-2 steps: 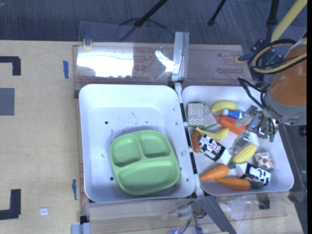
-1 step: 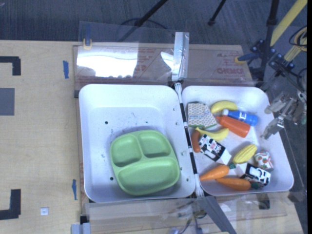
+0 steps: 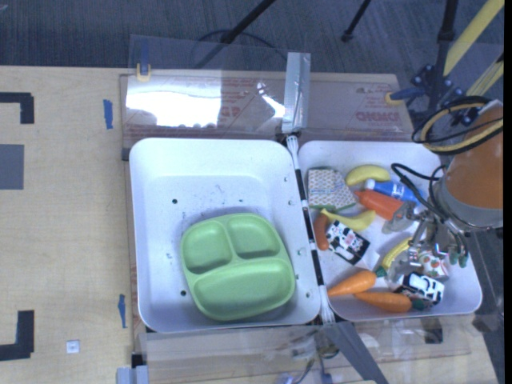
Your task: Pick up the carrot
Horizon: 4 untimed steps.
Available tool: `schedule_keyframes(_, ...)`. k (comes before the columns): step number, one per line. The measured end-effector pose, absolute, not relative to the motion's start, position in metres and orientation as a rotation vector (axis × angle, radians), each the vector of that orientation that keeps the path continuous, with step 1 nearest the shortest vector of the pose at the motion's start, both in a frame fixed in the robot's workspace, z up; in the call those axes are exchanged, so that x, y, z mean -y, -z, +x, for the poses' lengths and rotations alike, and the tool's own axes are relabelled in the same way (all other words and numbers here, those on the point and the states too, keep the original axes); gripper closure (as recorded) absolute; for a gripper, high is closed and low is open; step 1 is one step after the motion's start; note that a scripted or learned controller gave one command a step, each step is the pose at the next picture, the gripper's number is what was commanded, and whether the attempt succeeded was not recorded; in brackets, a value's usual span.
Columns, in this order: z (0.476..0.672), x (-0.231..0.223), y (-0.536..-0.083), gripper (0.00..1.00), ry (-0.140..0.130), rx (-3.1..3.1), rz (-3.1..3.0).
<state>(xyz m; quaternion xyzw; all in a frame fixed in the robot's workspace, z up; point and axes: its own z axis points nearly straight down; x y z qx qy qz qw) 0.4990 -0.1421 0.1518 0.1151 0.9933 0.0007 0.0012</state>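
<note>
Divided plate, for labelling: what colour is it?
Light green, in the camera view.

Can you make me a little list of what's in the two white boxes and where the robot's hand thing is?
left bin: holds a green divided plate
right bin: holds a pile of toy food
carrots: one near the front edge, another beside it
banana: at the back of the right bin
end effector: low over the right bin, just above and right of the carrots
carrot picked up: not yet
</note>
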Motion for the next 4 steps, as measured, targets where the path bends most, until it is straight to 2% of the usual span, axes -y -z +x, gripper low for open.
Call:
schedule_keyframes(1, 0.488, 0.108, -0.093, 0.00, 0.007, -3.099, -0.310)
schedule_keyframes(2, 0.489, 0.053, -0.135, 0.00, -0.002, -3.113, -0.400)
schedule_keyframes(3, 0.579, 0.091, -0.110, 0.00, 0.010, -3.064, -0.436)
schedule_keyframes(4, 0.605, 0.177, -0.204, 0.00, 0.000, -3.118, -0.331)
